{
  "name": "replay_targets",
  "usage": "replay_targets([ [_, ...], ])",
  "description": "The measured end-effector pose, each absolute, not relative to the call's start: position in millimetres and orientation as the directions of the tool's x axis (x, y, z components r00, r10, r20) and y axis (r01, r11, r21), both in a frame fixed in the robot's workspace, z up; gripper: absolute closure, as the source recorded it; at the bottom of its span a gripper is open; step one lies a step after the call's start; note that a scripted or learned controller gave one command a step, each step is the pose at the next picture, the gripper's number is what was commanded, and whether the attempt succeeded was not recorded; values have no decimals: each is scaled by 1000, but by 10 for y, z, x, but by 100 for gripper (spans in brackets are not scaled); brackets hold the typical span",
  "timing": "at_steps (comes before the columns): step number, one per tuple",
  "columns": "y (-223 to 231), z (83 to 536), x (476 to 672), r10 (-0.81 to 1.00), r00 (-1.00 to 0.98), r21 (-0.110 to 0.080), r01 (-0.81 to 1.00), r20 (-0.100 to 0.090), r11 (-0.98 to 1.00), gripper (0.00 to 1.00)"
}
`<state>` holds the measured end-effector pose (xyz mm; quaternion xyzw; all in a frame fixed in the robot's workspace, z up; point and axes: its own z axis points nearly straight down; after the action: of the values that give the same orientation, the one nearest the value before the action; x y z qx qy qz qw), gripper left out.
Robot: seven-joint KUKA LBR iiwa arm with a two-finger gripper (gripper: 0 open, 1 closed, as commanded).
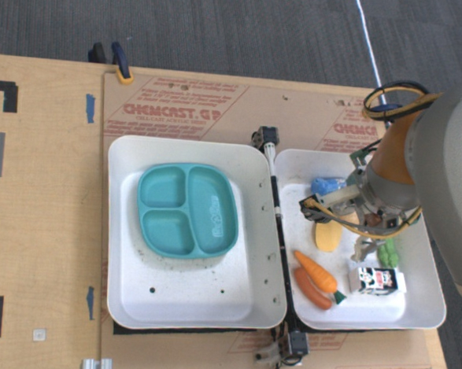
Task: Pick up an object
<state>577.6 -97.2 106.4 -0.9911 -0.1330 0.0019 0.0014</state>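
Observation:
The right bin [419, 311] holds several small items. A yellow piece [327, 238] lies near its middle, with a blue one [325, 186] behind it. Two orange carrots [316, 272] lie at the front left. At the front right sits a white and black toy [378, 281], and a green piece [388, 254] rests just behind it. My gripper [362, 250] hangs low over the bin between the yellow piece and the green piece, just above the white and black toy. Nothing is visibly held.
The left bin [121, 290] carries a teal divided plate [188, 210]. A raised rim [274, 222] separates the two bins. My arm [394, 163] covers the back right part of the right bin.

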Motion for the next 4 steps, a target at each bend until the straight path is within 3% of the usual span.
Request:
replay_targets([
  [1, -918, 844, 6191, 340, 940, -3, 340, -3, -940, 0],
  [2, -752, 1845, 5346, 476, 880, -4, 476, -2, -880, 0],
  [3, -205, 1840, 4860, 436, 900, -4, 436, -3, -900, 0],
  [4, 26, 1843, 4791, 871, 491, -4, 871, 0, -491, 0],
])
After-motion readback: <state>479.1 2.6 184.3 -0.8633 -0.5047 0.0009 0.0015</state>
